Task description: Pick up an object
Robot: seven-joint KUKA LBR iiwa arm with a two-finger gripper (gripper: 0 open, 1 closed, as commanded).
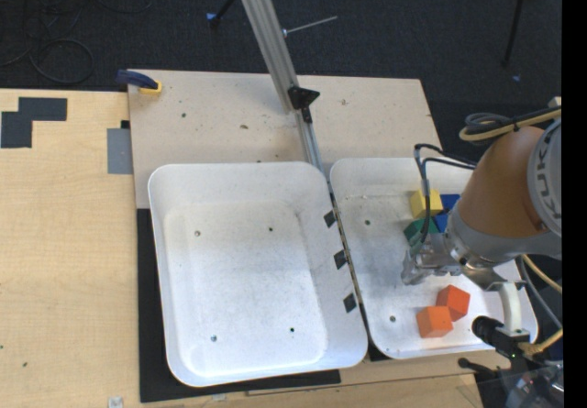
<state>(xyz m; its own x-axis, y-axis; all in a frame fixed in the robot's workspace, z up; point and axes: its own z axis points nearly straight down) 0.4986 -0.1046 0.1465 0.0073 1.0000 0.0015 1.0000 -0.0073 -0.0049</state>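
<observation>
The arm comes in from the right over the right bin point(367, 186), its orange band above the wrist. My gripper point(420, 267) points down at the bin floor, close below a green block point(418, 230). A yellow block point(425, 203) and a blue block point(448, 206) lie just behind the green one. Two orange blocks rest near the bin's front right, one point(454, 300) above the other point(434, 321), both a short way right of and below the gripper. Nothing is visible between the fingers.
The left bin point(183, 186) lies beside the right one, with black clips point(340, 259) along the shared edge. A slanted aluminium post point(271, 35) rises behind the bins. The arm's body hides the right bin's far right part.
</observation>
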